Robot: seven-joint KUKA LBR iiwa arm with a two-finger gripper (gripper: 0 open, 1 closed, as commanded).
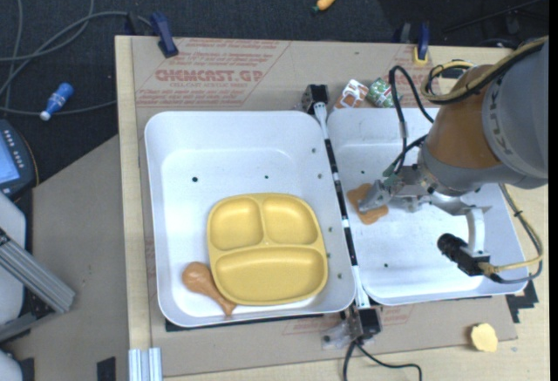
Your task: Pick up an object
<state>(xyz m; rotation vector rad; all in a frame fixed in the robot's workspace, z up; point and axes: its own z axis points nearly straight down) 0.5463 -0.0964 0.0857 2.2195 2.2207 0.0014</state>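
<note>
A yellow divided plate (pixel 265 247) lies in the left bin (pixel 174 153), with an orange drumstick-shaped toy (pixel 206 282) at its lower left. In the right bin (pixel 410 270), a small orange-brown piece (pixel 364 201) rests near the left wall. My gripper (pixel 390 193) is low over the right bin, right beside that piece on its right side. The arm's grey body and orange band (pixel 458 135) cover the bin's upper right part.
On the cardboard behind the bins sit a small patterned package (pixel 368 92) and a black clip (pixel 315 95). A yellow chunk (pixel 483 336) lies at the bench's front right. A black cable (pixel 403 122) loops over the right bin. Blue clamps hold the board's back edge.
</note>
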